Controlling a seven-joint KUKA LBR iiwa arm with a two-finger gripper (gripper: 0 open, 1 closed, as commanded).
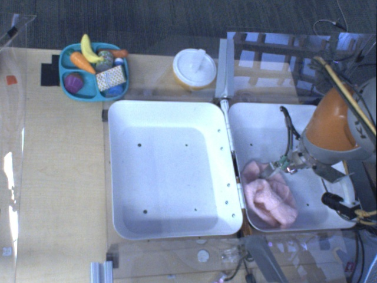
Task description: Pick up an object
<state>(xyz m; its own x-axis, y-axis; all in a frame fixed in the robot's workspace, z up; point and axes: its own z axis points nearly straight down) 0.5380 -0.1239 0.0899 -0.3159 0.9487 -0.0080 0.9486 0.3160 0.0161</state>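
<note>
Pink cloth lies bunched in my right bin, with the gripper at its upper edge. I can't judge the grip; soft folds could slip free on lifting.

A pink cloth lies in the right bin, near the front and close to the left wall. It looks soft and fuzzy. It is crumpled into a lumpy heap with folds, not spread flat. One smaller bump sticks up at its back end
</note>
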